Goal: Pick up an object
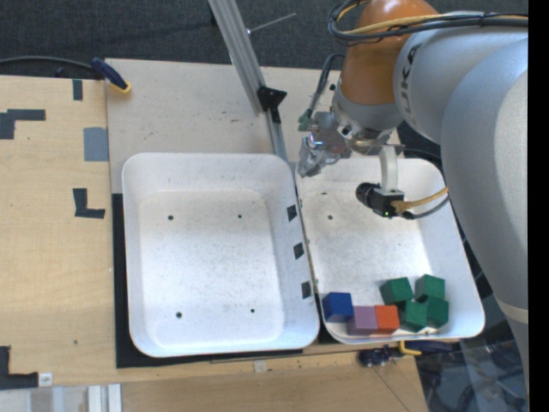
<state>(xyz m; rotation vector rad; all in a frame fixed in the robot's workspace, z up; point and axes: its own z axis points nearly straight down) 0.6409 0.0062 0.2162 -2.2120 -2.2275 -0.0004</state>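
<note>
Objects: a cluster of small blocks lies in the near corner of the right bin (429, 230), a blue block (338, 305), a purple block (365, 318), an orange block (387, 317) and several green blocks (418, 301), packed touching or just beside one another against the near wall
Bearing from jaws: the cluster lies well apart from the jaws, toward the camera and a little to the arm's side, across the bare floor of the same bin
Nearest candidate: the blue block, at the cluster's edge closest to the jaws and with free space on its divider side; judged the easiest to close on
Long axis: the blocks look roughly cubic, so no long axis to line up with; the row of blue, purple and orange runs along the near wall
Gripper: gripper (310, 160) sits at the far end of the right bin, near the divider shared with the left bin (137, 230)
Jaw state: cannot tell, too small and dark to read; nothing visible between them
Stage: judged as approach not yet made, no block lifted
Risk: neighbours crowd the green blocks, so fingers may land on two at once
</note>
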